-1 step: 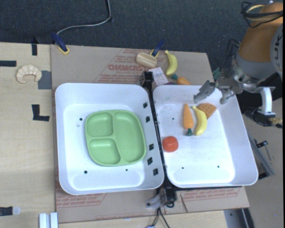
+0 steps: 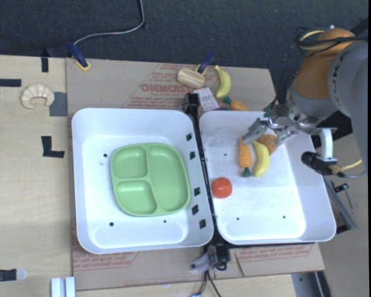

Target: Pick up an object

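I have the arm (image 2: 334,73) reaching in from 3 o'clock, orange band up near the top right corner of my view. The gripper (image 2: 267,129) sits over the right bin (image 2: 297,228), at about 1 o'clock within that bin. Its fingers look spread apart, pointing toward 8 o'clock, but I see nothing gripped between them.

Just below the fingertips lies a cluster of three items. A yellow banana (image 2: 261,159) lies tilted, its top end near the gripper. An orange carrot (image 2: 245,154) lies touching the banana on its 9 o'clock side. A brownish piece (image 2: 269,142) rests at the banana's 1 o'clock end, right under the gripper; I cannot tell what it is or whether a finger touches it.

A red-orange tomato (image 2: 221,188) sits apart from that cluster, at 8 o'clock from it, close to the bin's left wall.

The left bin (image 2: 93,129) holds a green divided plate (image 2: 151,179) with three compartments, lying flat near the bin's middle.

Outside the bins, at 12 o'clock from the divider between them, I see a bread roll (image 2: 190,77), a second banana (image 2: 222,82) and a small packet (image 2: 206,98) bunched on the cardboard. A croissant (image 2: 37,95) lies far off at 9 o'clock on the bench top (image 2: 25,215).
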`<state>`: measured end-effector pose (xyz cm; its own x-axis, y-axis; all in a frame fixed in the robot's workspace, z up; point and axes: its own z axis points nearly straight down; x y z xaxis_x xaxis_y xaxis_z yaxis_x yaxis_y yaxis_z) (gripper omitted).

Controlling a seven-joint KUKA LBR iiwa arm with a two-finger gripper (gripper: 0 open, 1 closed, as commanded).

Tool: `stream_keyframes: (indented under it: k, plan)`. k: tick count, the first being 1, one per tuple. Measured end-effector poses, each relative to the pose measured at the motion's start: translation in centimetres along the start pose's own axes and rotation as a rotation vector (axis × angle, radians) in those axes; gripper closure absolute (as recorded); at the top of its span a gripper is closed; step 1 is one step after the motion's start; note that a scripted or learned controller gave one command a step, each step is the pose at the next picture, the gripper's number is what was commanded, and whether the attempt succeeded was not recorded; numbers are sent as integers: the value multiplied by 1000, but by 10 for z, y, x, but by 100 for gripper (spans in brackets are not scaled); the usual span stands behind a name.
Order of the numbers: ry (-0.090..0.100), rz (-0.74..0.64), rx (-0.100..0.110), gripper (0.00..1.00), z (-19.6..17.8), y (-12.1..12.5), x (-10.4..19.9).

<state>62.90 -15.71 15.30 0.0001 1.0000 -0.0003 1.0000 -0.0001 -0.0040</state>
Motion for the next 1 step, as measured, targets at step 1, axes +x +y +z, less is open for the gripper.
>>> stream_keyframes:
  k: [1]
  plan:
    - [-1,-1,-6,0,66,-7,11]
